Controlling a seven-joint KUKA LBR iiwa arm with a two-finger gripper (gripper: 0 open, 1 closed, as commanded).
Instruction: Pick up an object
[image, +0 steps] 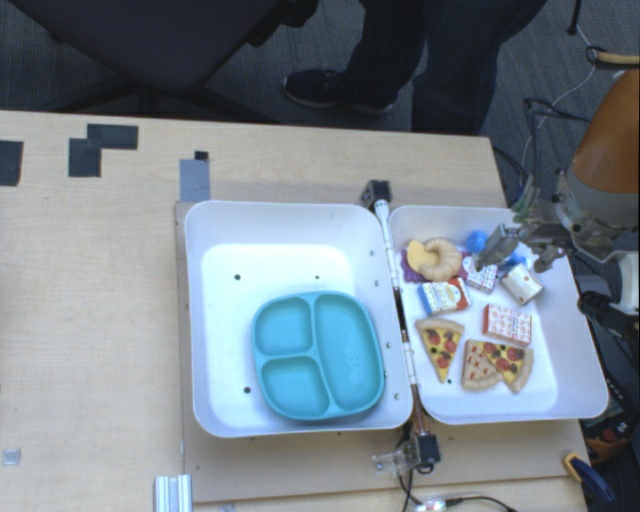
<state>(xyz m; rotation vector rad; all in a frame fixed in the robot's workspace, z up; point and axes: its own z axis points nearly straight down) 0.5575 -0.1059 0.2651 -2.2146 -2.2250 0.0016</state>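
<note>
The right bin (590, 400) holds several toy foods. There is a beige donut (436, 258) and a small blue piece (477, 242). Nearer the middle lie a red checkered packet (481, 277) and a white can (523, 287). Further forward are a small carton (441, 297), a red-and-white box (508, 324) and two pizza slices (440, 346) (497, 365). My gripper (517, 260) hangs over the bin's back right part, just above the white can. It looks open, one finger (490, 255) near the checkered packet and the other on the can's far side. Nothing is held.
The left bin (215, 300) holds a blue three-compartment plate (318, 354). A ridge where the two bins meet runs down the middle. Cables and a person's dark legs and shoe (330, 88) lie beyond the bench's far edge. The orange-banded arm (605, 150) enters from the right.
</note>
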